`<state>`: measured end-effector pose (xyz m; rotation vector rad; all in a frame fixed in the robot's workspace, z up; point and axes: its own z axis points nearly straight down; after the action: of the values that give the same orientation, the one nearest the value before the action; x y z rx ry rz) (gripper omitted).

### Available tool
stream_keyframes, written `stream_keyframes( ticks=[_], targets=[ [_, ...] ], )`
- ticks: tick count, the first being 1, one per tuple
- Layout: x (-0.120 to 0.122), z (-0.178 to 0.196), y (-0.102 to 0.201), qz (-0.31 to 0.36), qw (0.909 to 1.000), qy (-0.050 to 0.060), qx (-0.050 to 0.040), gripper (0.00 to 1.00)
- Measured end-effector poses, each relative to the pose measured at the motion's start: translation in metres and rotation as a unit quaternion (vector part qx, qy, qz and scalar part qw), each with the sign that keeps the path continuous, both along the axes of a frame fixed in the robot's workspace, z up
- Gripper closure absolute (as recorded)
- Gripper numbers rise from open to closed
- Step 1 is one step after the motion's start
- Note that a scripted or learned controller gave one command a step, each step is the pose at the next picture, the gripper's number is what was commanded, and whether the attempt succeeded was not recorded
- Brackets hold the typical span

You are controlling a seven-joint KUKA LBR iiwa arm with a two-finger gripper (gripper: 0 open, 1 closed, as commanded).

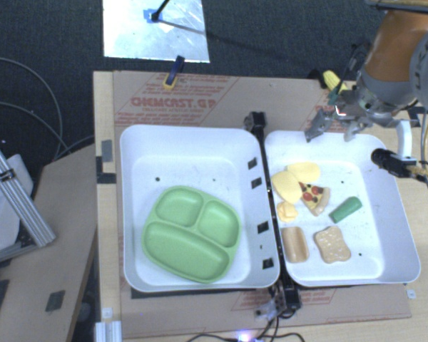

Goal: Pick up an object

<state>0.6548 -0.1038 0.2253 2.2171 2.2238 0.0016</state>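
My gripper (332, 130) hangs above the far edge of the right bin (392, 226), its two fingers spread apart with nothing between them. Below it in that bin lie toy foods: two yellow pieces (294, 179), a pizza slice (315, 197), a green cylinder (344, 209), a small yellow piece (287, 211), a hot dog bun (294, 243) and a tan toast piece (332, 245). The gripper is clear of all of them, up and to the right of the yellow pieces.
The left bin (150, 148) holds a green divided tray (191, 232). A black clip rail (260, 184) joins the two bins. The arm's orange band (396, 38) stands at the upper right. Cables run along the left.
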Motion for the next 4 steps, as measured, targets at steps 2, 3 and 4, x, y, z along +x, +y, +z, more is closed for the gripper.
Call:
stream_keyframes(
  ticks=[2,3,4],
  targets=[
    [0.014,-0.023,0.140,0.004,1.0000,-0.001,0.0017,0.00],
    [-0.059,-0.042,0.216,0.004,1.0000,0.004,0.0014,0.00],
    [-0.110,-0.033,0.344,0.007,1.0000,0.001,0.0029,0.00]
  ],
)
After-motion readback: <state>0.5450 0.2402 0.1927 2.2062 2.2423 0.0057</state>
